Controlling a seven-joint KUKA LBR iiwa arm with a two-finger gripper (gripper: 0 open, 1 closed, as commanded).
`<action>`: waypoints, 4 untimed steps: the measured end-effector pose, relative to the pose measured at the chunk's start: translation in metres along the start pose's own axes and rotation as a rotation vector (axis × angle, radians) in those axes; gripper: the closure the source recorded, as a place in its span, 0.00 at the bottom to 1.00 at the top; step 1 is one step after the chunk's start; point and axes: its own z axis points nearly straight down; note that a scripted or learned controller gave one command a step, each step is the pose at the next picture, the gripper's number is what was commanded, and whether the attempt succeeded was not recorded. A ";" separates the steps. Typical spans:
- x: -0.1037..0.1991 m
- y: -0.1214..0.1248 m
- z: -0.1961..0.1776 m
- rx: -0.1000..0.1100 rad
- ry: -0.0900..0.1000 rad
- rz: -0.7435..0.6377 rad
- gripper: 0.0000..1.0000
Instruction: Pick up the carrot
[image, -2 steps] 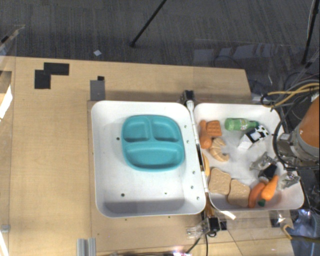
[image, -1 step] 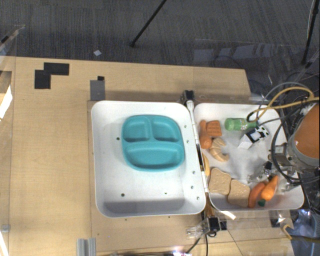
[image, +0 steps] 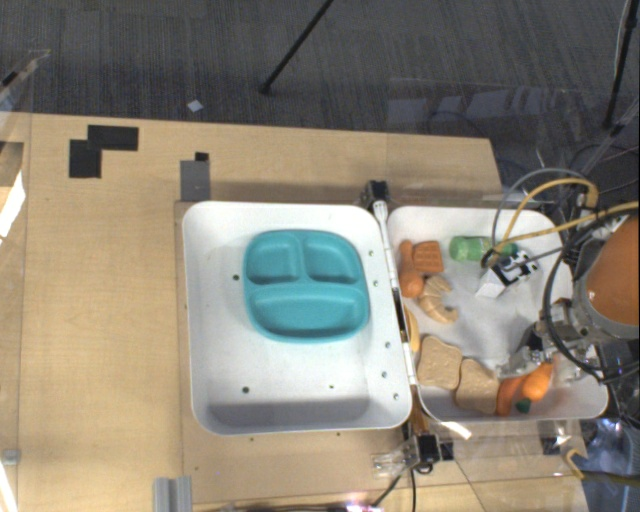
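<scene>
carrot (image: 530, 386) at right bin's (image: 585, 405) lower-right corner, axis slanting up-right | gripper (image: 548, 350) just above, perhaps touching its upper end | grip state: cannot tell

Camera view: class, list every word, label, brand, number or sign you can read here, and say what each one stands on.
No readable text anywhere.
Teal plate: no lettering.
Carrot: no label.
Left bin: no print.
Black patches on the bench: plain shapes, not letters.
</scene>
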 end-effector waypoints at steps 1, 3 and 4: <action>-0.002 -0.004 0.014 0.012 -0.001 -0.268 0.00; -0.080 -0.128 0.006 0.031 0.008 -0.458 1.00; -0.141 -0.147 -0.089 0.017 -0.004 -0.472 1.00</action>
